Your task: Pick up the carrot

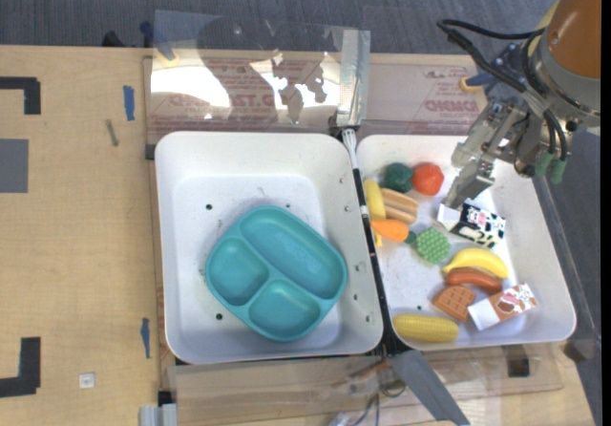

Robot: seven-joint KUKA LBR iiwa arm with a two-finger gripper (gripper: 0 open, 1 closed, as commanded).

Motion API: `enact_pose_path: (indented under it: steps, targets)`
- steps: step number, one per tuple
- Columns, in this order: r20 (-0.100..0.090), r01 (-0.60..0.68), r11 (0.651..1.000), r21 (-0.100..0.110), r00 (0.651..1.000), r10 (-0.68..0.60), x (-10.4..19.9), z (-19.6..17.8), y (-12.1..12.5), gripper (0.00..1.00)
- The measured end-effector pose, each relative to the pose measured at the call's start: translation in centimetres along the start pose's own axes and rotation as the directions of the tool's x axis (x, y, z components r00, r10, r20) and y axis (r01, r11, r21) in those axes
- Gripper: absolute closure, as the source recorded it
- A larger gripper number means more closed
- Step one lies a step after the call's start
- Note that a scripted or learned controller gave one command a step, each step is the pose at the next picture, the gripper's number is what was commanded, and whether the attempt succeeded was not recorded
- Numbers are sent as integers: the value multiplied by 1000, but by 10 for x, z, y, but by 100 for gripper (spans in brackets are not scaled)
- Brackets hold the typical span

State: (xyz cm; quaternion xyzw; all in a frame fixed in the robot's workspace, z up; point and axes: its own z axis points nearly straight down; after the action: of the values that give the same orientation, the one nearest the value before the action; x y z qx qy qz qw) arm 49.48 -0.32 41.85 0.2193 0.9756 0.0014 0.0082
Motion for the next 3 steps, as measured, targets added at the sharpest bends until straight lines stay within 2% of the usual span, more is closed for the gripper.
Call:
enact_pose_path:
  steps: [1, 2, 3]
  targets:
    - [9, 3, 1000, -3, 1000, -3, -1, -11, 2, 100]
    - [-21, 24, 1000, 8, 999, -24, 22, 151, 32, 100]
    - [-2, 52, 999, -3, 999, -52, 39, 26, 53, 100]
